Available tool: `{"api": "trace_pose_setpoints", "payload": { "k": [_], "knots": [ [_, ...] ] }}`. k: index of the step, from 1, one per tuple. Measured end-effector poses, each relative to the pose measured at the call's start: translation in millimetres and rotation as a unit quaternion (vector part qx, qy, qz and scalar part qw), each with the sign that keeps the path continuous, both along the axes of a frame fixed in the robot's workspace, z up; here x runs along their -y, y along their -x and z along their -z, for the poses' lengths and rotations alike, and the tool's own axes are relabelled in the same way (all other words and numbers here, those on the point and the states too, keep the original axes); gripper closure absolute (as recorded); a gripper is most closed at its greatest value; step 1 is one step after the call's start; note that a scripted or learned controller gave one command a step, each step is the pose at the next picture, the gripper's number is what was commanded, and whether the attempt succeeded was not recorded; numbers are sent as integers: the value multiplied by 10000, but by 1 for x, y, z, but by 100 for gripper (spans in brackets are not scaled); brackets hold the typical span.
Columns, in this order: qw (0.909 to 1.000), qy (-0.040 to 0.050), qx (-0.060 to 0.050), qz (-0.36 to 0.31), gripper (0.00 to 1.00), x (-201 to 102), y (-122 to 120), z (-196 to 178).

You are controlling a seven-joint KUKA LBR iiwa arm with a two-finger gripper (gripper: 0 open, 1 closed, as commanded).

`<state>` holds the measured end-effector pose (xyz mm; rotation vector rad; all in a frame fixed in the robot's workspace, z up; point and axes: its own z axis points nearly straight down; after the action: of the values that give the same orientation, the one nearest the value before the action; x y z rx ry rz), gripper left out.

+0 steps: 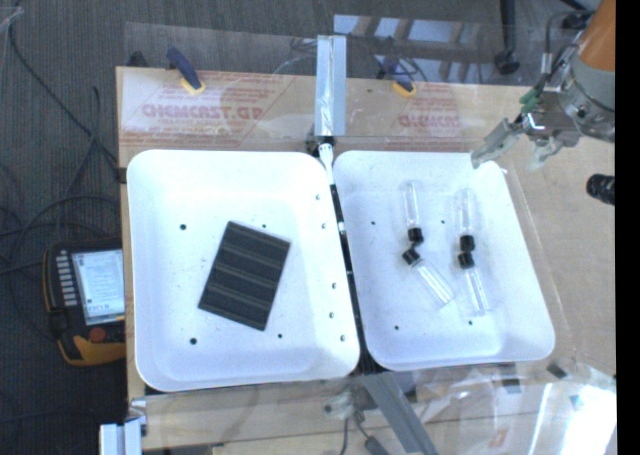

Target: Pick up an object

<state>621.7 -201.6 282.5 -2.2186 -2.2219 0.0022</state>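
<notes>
Here the gripper (500, 146) hangs over the far right corner of the right bin (520, 338), just above its rim; nothing is seen between its fingers, and whether they are open or shut I cannot tell, since they blur into one pale wedge. The arm (590, 73) behind it is cut off by the right edge, with only a bit of orange band showing.

In the right bin lie four clear vials with black caps. One vial (410, 211) lies near the middle of the bin, cap toward the near side; a second (430, 278) lies just below it, slanted, cap toward the far side. Two more sit nearer the right wall: one (464, 218) with its cap toward the near side, the other (473, 286) below it, their caps almost touching. The clear glass is hard to make out against the white floor.

In the left bin (150, 343) a dark ribbed pad (245, 274) lies flat and tilted near the middle, well apart from the walls.

A metal post (329, 88) stands at the far edge of the bench between the bins. A yellow pendant (88, 298) lies on the floor off the left edge.
</notes>
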Motion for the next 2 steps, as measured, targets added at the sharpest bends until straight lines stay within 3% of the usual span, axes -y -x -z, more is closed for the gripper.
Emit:
{"api": "trace_pose_setpoints", "payload": {
  "k": [1,2],
  "knots": [
    [9999,2,-9,100,0,22,45,135],
    [9998,27,64,-180,0,-44,79,192]
  ]
}}
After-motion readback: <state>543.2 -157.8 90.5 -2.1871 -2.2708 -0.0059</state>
